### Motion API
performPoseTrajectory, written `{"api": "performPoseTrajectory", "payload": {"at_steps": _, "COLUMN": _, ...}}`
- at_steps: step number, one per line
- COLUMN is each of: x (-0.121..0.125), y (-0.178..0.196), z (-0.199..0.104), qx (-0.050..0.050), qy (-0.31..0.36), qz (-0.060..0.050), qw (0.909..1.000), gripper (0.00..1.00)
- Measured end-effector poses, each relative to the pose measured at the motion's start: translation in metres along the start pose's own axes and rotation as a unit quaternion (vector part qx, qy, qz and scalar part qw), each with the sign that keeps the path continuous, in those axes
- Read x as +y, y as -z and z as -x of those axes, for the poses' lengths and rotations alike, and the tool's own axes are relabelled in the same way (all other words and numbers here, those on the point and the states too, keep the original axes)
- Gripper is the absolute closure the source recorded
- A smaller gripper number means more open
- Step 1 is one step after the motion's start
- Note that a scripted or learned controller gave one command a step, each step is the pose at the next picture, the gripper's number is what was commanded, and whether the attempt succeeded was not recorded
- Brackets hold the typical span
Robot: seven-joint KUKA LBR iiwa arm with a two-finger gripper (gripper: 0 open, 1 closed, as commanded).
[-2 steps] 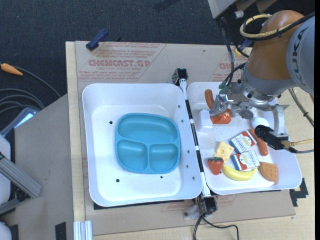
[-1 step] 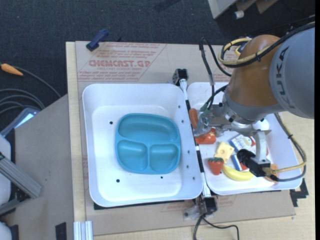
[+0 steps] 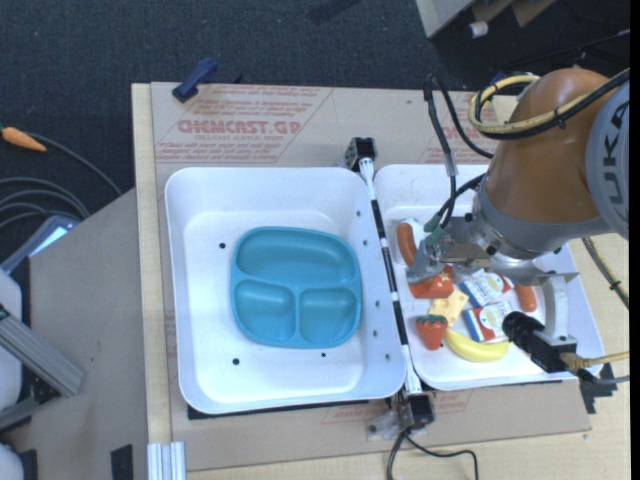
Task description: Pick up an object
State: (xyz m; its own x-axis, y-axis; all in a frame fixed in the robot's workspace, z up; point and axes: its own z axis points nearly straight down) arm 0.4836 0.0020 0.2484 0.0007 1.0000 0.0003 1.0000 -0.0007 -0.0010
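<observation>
The end effector [image 3: 432, 258] hangs just above the red tomato toy [image 3: 432, 286], its state impossible to tell. The toy looks light, smooth, slippery plastic; grip its widest middle.

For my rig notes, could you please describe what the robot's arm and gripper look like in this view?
The arm is bulky and rounded, with a broad orange band above a grey wrist section; part of a dark letter marking shows on a grey link at the right edge. Black and yellow cables loop over its upper side. The gripper is a small grey metallic piece with dark wiring running to it.
</observation>
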Motion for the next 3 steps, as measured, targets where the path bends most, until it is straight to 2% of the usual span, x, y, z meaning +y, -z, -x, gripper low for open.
{"api": "performPoseTrajectory", "payload": {"at_steps": 1, "x": -0.004, "y": 0.011, "z": 0.028, "qx": 0.0, "qy": 0.0, "qz": 0.001, "qw": 1.0, "gripper": 1.0}}
{"api": "performPoseTrajectory", "payload": {"at_steps": 2, "x": -0.004, "y": 0.016, "z": 0.017, "qx": 0.0, "qy": 0.001, "qz": 0.001, "qw": 1.0, "gripper": 1.0}}
{"api": "performPoseTrajectory", "payload": {"at_steps": 3, "x": -0.004, "y": 0.018, "z": 0.025, "qx": 0.0, "qy": 0.0, "qz": 0.0, "qw": 1.0, "gripper": 1.0}}
